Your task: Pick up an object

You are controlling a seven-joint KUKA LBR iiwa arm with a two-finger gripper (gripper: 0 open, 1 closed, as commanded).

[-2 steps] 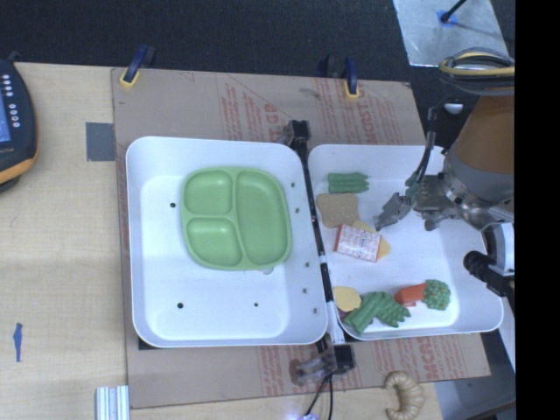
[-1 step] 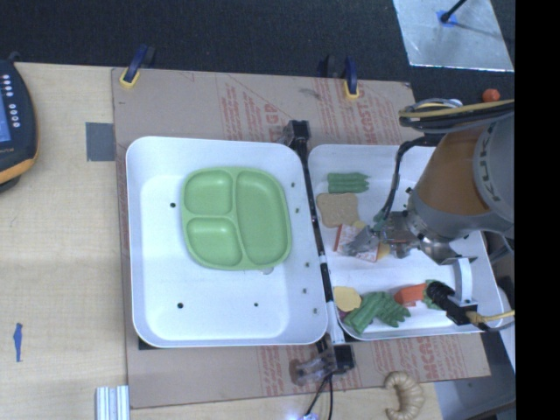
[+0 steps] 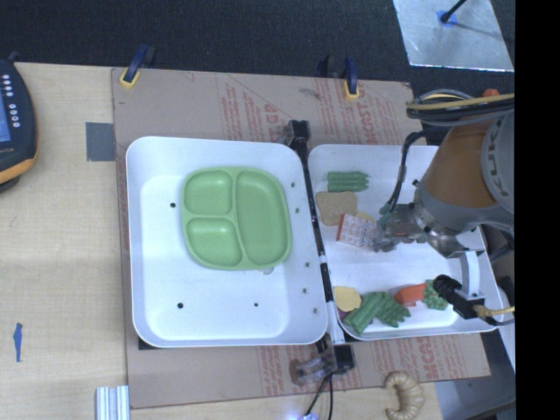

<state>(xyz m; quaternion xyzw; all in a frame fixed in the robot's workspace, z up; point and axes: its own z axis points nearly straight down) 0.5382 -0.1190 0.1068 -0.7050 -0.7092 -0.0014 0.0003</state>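
The right bin (image 3: 385, 151) holds several small food toys. Green beans (image 3: 347, 181) lie at its far side, a tan slice (image 3: 336, 206) just below them, and a red-and-white packet (image 3: 354, 230) beside that. Near the front edge lie a yellow piece (image 3: 347, 298), a green leafy bunch (image 3: 376, 311) and an orange carrot (image 3: 409, 295). My gripper (image 3: 387, 234) hangs low in the middle of this bin, right next to the packet's right edge. Nothing shows between its fingers.
The left bin (image 3: 157, 313) carries a green divided plate (image 3: 236, 217). A black clip (image 3: 299, 132) sits at the bins' far junction. A tan curled object (image 3: 405, 395) lies on the cardboard in front of the right bin. A handheld pendant (image 3: 13, 116) rests far left.
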